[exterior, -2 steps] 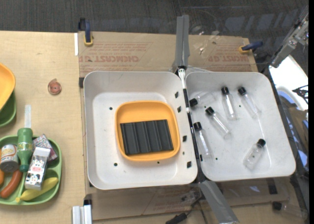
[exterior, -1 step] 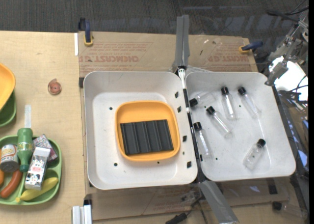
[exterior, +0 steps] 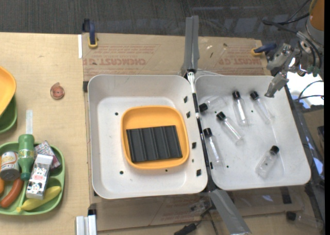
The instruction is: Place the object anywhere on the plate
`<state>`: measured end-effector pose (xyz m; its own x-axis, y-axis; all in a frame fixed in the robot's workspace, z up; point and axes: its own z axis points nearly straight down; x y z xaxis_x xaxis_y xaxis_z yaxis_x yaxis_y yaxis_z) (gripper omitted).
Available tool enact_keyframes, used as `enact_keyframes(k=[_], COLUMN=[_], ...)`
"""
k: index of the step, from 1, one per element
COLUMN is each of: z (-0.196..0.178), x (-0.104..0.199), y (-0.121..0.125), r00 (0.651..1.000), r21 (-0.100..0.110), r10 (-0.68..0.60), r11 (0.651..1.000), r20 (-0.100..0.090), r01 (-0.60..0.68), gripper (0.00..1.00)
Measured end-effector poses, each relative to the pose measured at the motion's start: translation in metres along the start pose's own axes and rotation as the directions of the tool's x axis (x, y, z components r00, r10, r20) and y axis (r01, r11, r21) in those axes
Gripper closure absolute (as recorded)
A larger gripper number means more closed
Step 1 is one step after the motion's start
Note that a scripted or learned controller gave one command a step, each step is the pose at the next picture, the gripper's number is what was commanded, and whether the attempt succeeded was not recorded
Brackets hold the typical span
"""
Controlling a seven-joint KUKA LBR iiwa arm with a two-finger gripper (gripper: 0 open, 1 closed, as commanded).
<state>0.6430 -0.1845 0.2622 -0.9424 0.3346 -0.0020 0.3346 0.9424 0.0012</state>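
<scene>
Where the arm enters at the upper right of the frame, its gripper (exterior: 275,85) hangs over the upper right corner of the right bin (exterior: 294,169); whether it is released or clenched cannot be told from this camera view, and nothing is seen in its grasp. Lying on the floor of the right bin are five clear vials with black caps: one vial (exterior: 240,106) and a second vial (exterior: 260,106) side by side in the upper middle of the bin, a third vial (exterior: 228,126) just below them and slanted, a fourth vial (exterior: 212,145) near the bin's left wall, and a fifth vial (exterior: 268,160) apart from the rest toward the lower right. A loose black cap (exterior: 202,107) lies near the bin's upper left corner. The left bin (exterior: 103,141), at the centre of the frame, holds an orange plate (exterior: 154,116) with a dark ribbed block (exterior: 154,143) resting flat on it. On the wooden bench (exterior: 46,64) at the left edge of the frame sits a green tray (exterior: 51,198) of toy food, with a green bottle (exterior: 26,155) standing in it. A small pink disc (exterior: 57,91) lies on the bench above the tray.
</scene>
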Motion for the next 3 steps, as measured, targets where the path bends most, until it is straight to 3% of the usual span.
enact_keyframes(k=[1, 2, 3], z=[0.005, -0.001, -0.045], x=[-0.016, -0.028, -0.029], y=[-0.034, -0.029, -0.029], r00=[0.944, 0.860, 0.762], r21=[0.000, 0.001, 0.001], r10=[-0.331, -0.510, -0.648], r11=[0.944, 0.860, 0.762], r20=[0.004, 0.005, 0.004], r01=[0.331, 0.510, 0.648], gripper=[0.00, 0.00, 0.00])
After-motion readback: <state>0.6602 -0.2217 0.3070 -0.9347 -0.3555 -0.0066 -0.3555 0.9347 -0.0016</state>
